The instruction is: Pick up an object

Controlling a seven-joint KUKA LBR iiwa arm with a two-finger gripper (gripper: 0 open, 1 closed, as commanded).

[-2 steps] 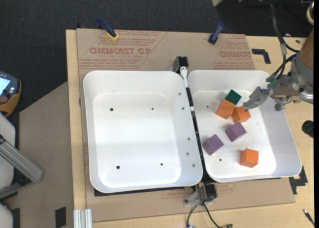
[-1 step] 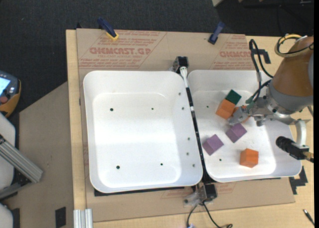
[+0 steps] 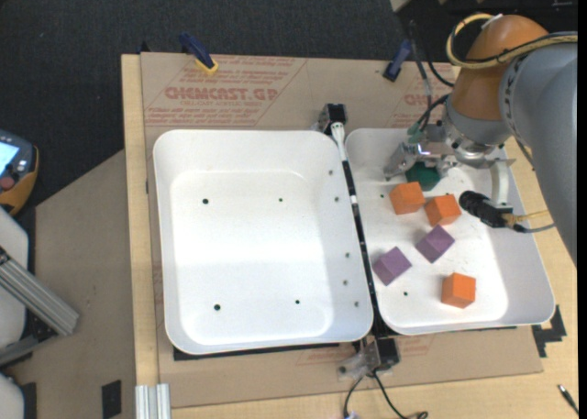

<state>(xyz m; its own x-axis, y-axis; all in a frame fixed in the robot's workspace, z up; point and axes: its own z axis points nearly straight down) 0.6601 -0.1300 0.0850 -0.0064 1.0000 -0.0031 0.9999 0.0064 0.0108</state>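
Note:
In the right bin (image 3: 415,305) lie several small blocks. A green block (image 3: 425,174) sits at the far end, partly hidden under my gripper (image 3: 417,159), which hangs low right over it. Just in front of the green block are two orange blocks (image 3: 407,197) (image 3: 443,209). Nearer the front lie two purple blocks (image 3: 435,243) (image 3: 393,264) and a third orange block (image 3: 459,290). The arm's orange band (image 3: 491,64) rises behind the gripper at the upper right.
The left bin (image 3: 248,243) stands beside the right one, with a black divider clip (image 3: 334,118) at the far end between them. A black cable piece (image 3: 484,208) trails from the wrist over the right bin's right side. Brown cardboard (image 3: 238,87) underlies both bins.

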